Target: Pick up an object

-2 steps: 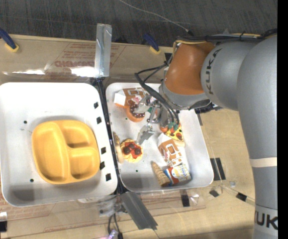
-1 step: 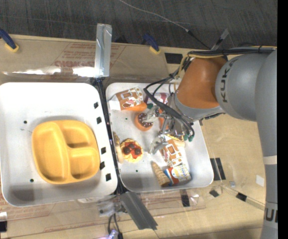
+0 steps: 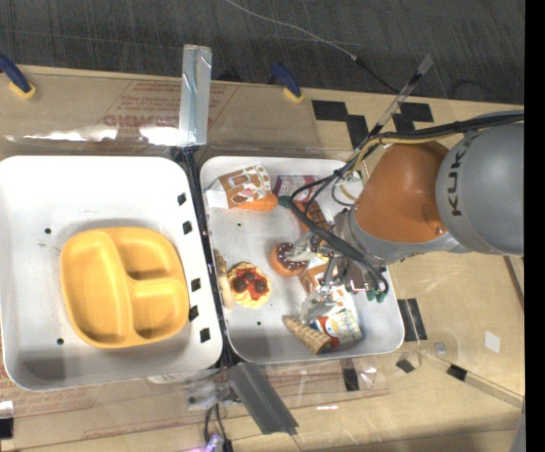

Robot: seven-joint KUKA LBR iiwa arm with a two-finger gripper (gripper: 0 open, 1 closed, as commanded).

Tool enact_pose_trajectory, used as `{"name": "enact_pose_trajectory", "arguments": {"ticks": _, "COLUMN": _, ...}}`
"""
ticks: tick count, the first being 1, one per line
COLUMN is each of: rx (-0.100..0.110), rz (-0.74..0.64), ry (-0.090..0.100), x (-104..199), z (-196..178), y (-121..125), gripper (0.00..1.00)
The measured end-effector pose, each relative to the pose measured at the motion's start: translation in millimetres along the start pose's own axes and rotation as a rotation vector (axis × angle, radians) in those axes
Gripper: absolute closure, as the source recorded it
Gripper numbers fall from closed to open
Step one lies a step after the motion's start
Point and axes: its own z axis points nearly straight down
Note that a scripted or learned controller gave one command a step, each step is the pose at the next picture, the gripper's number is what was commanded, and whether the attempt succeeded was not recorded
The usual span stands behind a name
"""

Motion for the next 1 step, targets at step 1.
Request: {"name": "enact_pose_trajectory", "arguments": {"ticks": 1, "rx": 0.0, "rz": 0.097, "ry": 0.004, "x": 14.9, "z": 1.2, "y": 37.2, "gripper": 0.0}}
